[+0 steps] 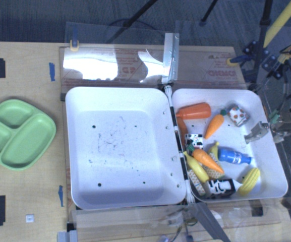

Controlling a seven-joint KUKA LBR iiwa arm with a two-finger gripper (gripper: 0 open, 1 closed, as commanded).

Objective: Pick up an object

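On the worktop (29, 59), a green divided plate (18, 133) lay at nine o'clock beside the left bin (79, 102). The toys were crowded in the right bin (274, 158): two carrots (214, 125), a banana (197, 169) and a blue bottle (233, 157), several touching, so a neighbour could be dragged or a rounded toy could slip. At three o'clock the pincer (258, 131) was faint and blurred; whether it was released or clenched could not be told.
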